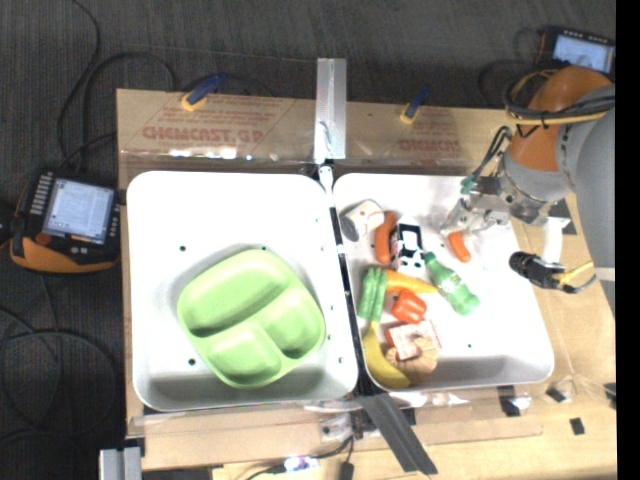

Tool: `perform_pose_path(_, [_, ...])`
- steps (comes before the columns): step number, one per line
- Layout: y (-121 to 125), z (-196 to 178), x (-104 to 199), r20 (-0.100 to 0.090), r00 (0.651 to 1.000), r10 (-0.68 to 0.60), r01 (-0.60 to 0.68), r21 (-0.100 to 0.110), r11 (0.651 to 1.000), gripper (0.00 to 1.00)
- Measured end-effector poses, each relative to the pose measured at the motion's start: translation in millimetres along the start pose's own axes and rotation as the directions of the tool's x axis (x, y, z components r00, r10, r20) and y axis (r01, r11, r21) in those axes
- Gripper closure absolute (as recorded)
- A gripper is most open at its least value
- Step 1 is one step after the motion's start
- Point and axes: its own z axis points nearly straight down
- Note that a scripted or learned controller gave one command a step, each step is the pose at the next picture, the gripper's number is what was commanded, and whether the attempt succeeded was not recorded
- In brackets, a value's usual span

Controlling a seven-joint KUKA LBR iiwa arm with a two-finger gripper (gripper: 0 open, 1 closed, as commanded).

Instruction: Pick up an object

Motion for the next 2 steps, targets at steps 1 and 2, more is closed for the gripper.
perform_pose_path(1, [24.8,-108.5,59.0,0.003,0.998,0.057,-0.057,0.004,0.998,1.00])
perform_pose_path(2, [17.7,-167.9,74.6,0.002,0.969,-0.248,0.248,0.005,0.969,1.00])
